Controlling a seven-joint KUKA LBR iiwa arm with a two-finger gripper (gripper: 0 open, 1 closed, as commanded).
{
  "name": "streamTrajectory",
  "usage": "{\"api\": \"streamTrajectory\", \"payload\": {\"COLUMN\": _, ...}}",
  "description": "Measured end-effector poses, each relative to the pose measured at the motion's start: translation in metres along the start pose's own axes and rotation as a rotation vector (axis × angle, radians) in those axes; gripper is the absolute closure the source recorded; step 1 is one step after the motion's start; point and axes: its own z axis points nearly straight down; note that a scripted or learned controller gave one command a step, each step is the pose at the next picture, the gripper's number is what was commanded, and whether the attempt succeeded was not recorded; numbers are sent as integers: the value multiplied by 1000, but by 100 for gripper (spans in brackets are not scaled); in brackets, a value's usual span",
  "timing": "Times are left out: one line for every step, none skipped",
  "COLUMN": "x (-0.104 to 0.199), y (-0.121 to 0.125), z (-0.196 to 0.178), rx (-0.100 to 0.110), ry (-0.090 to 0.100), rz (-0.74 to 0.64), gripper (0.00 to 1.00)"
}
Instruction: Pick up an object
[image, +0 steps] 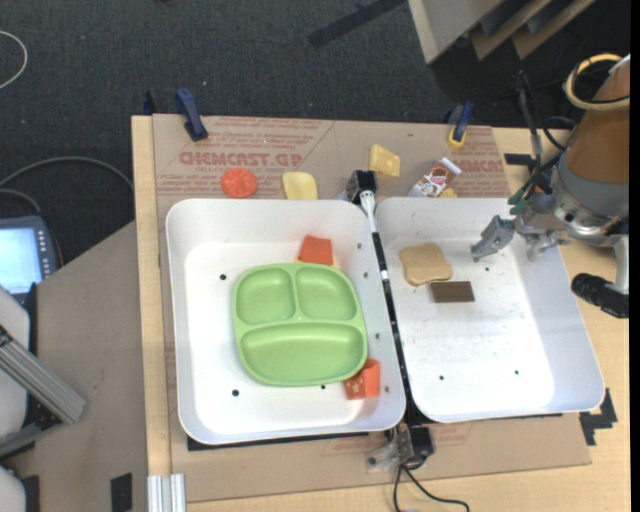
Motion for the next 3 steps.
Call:
{"api": "streamTrajectory", "payload": {"x": 25, "y": -1, "z": 111, "rx": -3, "ry": 4, "rz": -8, "gripper": 0}}
{"api": "streamTrajectory", "payload": {"x": -63, "y": -73, "z": 105, "rx": -5, "ry": 8, "rz": 0, "gripper": 0}}
{"api": "streamTrajectory", "payload": {"x": -60, "y": -70, "z": 95, "rx": -11, "ry": 1, "rz": -7, "gripper": 100}}
